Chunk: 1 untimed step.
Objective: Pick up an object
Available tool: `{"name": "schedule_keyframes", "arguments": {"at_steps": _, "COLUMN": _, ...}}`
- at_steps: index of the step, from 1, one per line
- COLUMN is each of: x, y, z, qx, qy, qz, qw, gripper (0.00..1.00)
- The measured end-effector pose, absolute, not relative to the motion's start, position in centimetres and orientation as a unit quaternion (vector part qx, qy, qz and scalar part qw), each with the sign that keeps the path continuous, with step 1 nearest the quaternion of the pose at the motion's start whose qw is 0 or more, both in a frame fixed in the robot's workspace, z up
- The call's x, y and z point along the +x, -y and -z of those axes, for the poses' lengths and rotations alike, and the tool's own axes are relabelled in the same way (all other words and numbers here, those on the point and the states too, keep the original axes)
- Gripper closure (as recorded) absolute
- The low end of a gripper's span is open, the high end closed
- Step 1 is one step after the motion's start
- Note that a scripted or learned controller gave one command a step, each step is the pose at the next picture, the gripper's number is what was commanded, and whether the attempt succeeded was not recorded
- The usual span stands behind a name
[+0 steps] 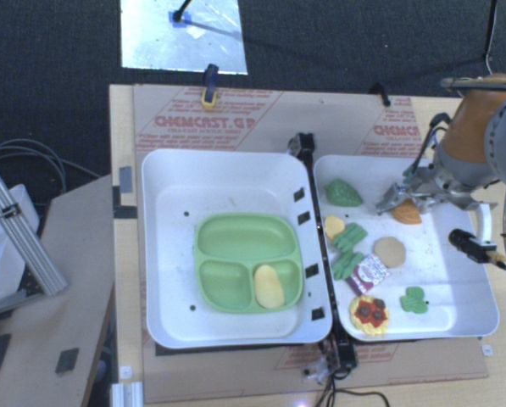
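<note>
My gripper [396, 199] is low over the back of the right bin [481, 308], reaching in from the right. An orange wedge-shaped toy [408, 214] lies just beside and below its tip; I cannot tell whether they touch. Also in this bin are a green leafy toy [344, 193], a small yellow piece [334, 225], green bean pods [349, 238], a tan round cookie [390, 251], a pink-and-white wrapper [371, 271], a small pizza [369, 312] and a green broccoli piece [414, 300].
The left bin [172, 227] holds a green divided plate [236, 236] with a yellow toy [269, 287] in its lower right compartment. A black divider with clips [314, 227] runs between the bins. The grey arm with its orange band [473, 134] hangs over the right bin's far corner.
</note>
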<state>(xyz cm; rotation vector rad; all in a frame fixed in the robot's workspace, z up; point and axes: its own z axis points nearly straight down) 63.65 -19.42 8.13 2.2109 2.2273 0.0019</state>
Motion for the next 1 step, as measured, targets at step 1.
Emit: {"name": "schedule_keyframes", "arguments": {"at_steps": 1, "x": 63.57, "y": 19.57, "z": -9.66, "qx": 0.705, "qy": -0.709, "qz": -0.0016, "qw": 0.003, "gripper": 1.0}}
